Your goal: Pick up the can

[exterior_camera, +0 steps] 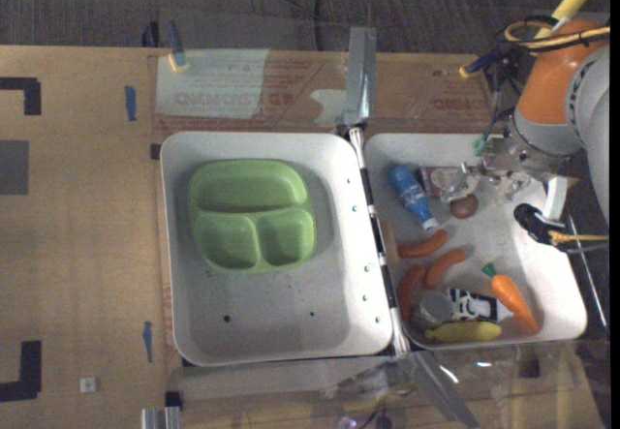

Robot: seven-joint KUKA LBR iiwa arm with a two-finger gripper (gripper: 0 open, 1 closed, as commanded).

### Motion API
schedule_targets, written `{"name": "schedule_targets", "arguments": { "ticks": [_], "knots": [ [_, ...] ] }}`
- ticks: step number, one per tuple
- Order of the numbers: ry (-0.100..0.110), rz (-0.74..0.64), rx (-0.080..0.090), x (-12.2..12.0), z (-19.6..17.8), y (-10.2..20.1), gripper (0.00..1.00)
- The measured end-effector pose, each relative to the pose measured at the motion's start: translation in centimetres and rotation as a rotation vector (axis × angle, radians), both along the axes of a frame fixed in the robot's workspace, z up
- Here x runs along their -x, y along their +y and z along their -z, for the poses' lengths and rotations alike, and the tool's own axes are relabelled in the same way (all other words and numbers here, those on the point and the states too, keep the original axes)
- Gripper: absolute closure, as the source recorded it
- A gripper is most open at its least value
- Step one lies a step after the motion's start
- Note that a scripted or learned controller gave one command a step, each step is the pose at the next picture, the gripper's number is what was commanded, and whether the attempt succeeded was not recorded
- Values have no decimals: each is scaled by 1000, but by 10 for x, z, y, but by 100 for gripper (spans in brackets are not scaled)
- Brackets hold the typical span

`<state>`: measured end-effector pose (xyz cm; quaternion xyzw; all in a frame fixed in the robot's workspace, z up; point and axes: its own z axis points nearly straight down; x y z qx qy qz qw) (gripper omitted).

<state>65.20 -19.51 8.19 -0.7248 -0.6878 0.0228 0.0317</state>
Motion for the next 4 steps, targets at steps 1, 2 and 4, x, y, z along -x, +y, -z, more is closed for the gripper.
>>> {"name": "schedule_targets", "arguments": {
  "ticks": [1, 2, 4],
  "knots": [
    [-27, -211, 0, -4, 0, -3, 0],
    [-32, -214, 3, -6, -12, -2, 100],
    [-78, -112, 11, -15, -4, 18, 0]
  ]
}}
